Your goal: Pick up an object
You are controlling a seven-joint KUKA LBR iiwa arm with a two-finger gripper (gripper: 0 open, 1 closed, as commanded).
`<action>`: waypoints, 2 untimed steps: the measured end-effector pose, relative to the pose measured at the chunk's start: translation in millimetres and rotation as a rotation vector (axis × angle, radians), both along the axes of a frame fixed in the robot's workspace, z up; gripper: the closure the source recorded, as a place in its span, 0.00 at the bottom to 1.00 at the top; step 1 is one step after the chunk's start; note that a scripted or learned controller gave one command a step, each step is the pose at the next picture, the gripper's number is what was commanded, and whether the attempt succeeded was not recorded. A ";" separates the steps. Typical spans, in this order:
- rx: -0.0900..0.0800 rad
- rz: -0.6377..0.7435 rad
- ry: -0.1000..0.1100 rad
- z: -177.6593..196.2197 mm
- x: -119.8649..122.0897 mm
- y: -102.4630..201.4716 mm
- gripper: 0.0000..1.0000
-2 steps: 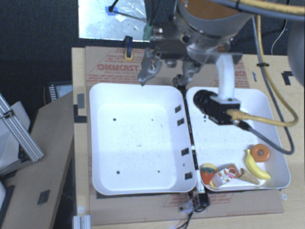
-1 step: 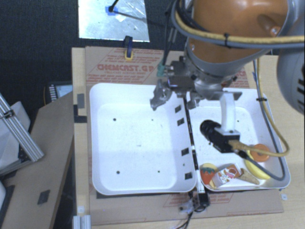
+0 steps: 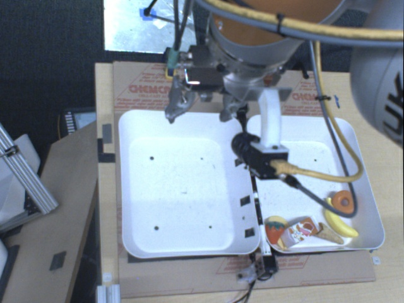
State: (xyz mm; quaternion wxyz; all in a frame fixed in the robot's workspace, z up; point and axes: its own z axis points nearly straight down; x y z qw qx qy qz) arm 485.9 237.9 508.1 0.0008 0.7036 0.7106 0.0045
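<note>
The tool (image 3: 201, 111) hangs wide and empty above the left bin (image 3: 136, 169); the banana (image 3: 341, 225) waits unpicked.

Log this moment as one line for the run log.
gripper: open, nothing held, over left bin's far edge | banana, toys: right bin, near corner

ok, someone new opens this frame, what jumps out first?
The grey arm with its orange band filling the top, its gripper hanging over the far edge of the left bin. Then the small heap of toy food in the right bin's near corner: a banana, an orange round piece and a tomato-like piece.
</note>
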 end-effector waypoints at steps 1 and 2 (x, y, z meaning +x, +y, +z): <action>-0.007 -0.020 0.001 28.5 73.9 -96.0 0.00; -0.004 -0.006 0.006 27.9 5.3 -95.5 0.00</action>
